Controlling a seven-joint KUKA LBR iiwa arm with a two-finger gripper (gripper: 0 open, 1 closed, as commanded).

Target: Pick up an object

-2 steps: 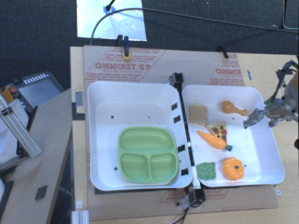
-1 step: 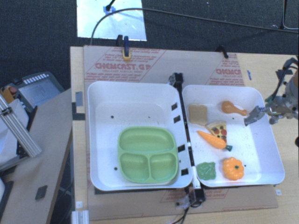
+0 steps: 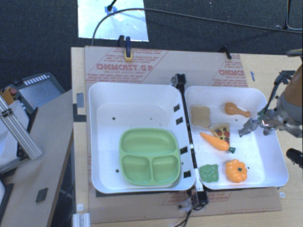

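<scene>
The right bin (image 3: pixel 272 148) holds several toy foods: a tan toast slice (image 3: pixel 200 116), an orange-brown drumstick (image 3: pixel 236 109), a pizza slice (image 3: pixel 221 131), a carrot (image 3: pixel 215 142), a green leafy piece (image 3: pixel 209 173) and an orange pumpkin (image 3: pixel 236 170). My gripper (image 3: pixel 257 127) reaches in from the right, over the right half of this bin. It is open, with nothing between its fingers. It hangs right of the pizza slice and carrot, below the drumstick, and touches none of them.
The left bin (image 3: pixel 106 103) holds a green divided plate (image 3: pixel 149 156). A black divider with clips (image 3: pixel 185 126) runs between the bins. Cardboard lies under both bins, and a grey device (image 3: pixel 38 91) sits on the left bench.
</scene>
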